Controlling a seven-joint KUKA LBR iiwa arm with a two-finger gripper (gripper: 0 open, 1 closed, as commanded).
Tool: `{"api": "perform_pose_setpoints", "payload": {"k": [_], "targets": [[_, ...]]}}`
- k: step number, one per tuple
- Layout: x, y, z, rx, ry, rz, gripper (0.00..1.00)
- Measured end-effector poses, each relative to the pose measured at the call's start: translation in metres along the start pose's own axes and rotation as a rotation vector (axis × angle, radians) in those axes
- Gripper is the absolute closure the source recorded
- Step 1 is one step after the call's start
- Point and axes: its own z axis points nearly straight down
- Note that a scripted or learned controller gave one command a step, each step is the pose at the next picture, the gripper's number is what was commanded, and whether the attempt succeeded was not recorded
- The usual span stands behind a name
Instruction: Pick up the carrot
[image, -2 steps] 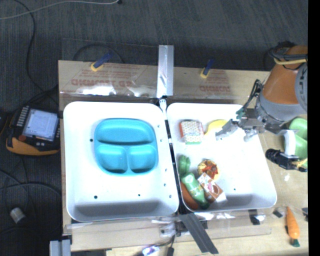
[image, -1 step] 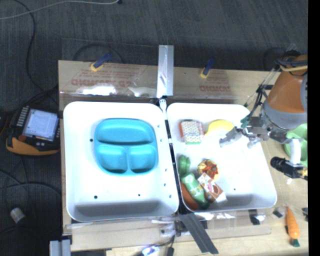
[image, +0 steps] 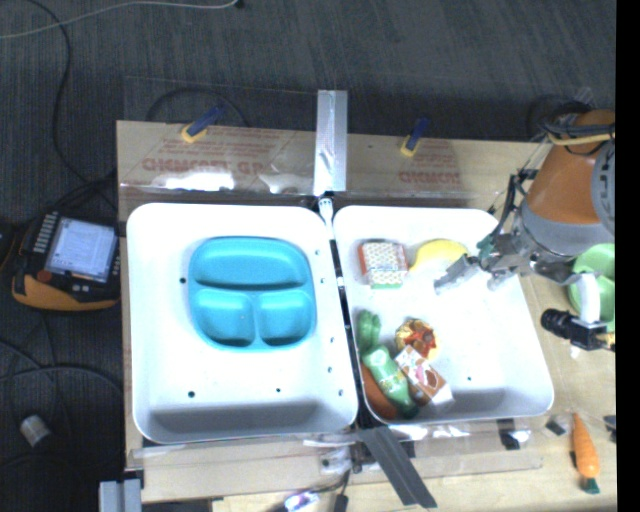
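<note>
Down at the table's (image: 505, 465) near right corner, outside both bins, your carrot (image: 584, 453) lies untouched. Your gripper (image: 462, 272) hangs open and empty over the right bin (image: 500, 375), beside the yellow item (image: 438, 251). Approach pending: swing out toward the carrot.

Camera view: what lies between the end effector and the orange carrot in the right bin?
Camera view: a colourful crinkled packet lies between the end effector and the orange carrot.

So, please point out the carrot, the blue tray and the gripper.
carrot (image: 376, 396): camera view, its orange body.
blue tray (image: 250, 291): camera view, its middle divider.
gripper (image: 452, 276): camera view, between its fingertips.
</note>
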Motion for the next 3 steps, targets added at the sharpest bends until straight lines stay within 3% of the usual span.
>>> {"api": "perform_pose_setpoints", "payload": {"k": [1,2,3], "targets": [[0.001,0.000,-0.008,0.001,0.002,-0.001,1.00],[-0.024,-0.006,-0.018,-0.001,-0.001,-0.078,1.00],[-0.023,-0.006,-0.017,-0.001,-0.001,-0.078,0.00]]}}
